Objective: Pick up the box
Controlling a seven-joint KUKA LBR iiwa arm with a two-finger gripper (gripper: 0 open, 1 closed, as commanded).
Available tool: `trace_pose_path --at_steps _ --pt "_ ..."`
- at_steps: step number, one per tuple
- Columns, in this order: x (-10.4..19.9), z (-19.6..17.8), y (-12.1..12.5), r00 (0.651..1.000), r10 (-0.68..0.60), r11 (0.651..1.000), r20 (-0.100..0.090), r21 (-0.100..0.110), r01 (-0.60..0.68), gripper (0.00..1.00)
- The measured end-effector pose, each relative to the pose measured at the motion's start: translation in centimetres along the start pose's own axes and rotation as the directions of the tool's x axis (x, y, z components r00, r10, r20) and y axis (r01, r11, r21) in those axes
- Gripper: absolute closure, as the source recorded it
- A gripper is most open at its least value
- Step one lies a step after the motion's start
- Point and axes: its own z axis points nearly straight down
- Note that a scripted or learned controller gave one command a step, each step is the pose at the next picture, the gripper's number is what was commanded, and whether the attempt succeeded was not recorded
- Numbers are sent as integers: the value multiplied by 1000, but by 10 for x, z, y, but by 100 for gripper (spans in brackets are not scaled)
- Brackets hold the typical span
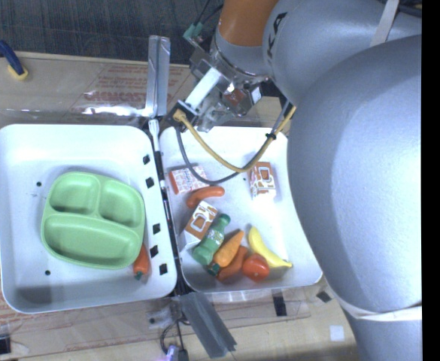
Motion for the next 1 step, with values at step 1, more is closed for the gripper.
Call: trace_pose_path --at_steps 1 --pt "27 107 -22 999 -42 999 5 3 42 0"
